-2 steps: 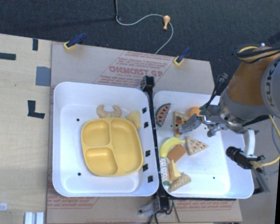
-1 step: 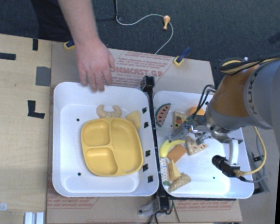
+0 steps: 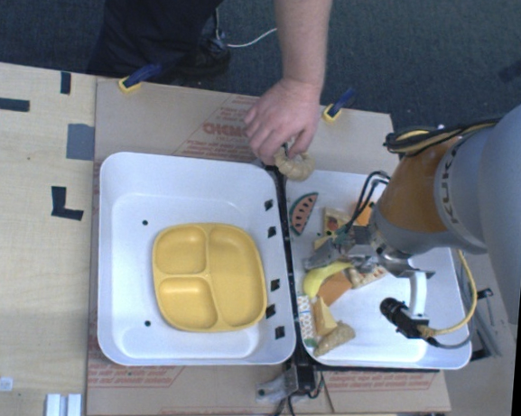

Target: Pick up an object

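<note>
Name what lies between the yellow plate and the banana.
In the camera view, bare white bin floor, then the two bins' adjoining rims, separate the plate from the banana.

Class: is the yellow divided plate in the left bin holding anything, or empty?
Empty. All three compartments of the yellow plate show bare yellow surface.

And there's the big smooth grey robot arm (image 3: 502, 192), rounded and bulky, with a glossy orange band (image 3: 413, 193) above its wrist. Thin black and yellow cables (image 3: 463, 311) loop off it below that orange band, running to a small black plug-like fitting (image 3: 398, 316).
</note>
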Motion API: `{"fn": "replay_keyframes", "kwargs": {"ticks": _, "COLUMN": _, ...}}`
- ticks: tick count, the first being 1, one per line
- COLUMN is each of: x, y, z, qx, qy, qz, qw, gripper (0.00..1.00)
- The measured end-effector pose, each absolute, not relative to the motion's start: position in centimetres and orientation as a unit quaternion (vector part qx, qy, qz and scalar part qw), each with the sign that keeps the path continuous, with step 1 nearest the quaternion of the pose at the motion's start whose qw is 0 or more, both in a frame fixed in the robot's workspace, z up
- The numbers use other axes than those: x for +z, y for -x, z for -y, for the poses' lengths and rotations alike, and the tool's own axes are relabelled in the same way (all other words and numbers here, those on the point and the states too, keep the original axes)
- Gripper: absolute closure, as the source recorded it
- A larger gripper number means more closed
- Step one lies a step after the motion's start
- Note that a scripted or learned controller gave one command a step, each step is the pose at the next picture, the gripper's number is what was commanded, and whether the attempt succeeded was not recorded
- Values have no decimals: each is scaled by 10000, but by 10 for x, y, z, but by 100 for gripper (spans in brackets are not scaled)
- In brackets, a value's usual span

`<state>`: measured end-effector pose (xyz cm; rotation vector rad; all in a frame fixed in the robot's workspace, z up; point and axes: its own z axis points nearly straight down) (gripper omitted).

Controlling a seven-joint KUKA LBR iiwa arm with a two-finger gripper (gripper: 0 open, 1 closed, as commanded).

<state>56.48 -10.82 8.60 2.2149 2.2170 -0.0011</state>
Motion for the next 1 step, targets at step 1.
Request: {"fn": "replay_keyframes", "kwargs": {"ticks": 1, "x": 101, "y": -567, "z": 109, "qx": 14, "qy": -7071, "qz": -7071, "qw": 70, "gripper": 100}}
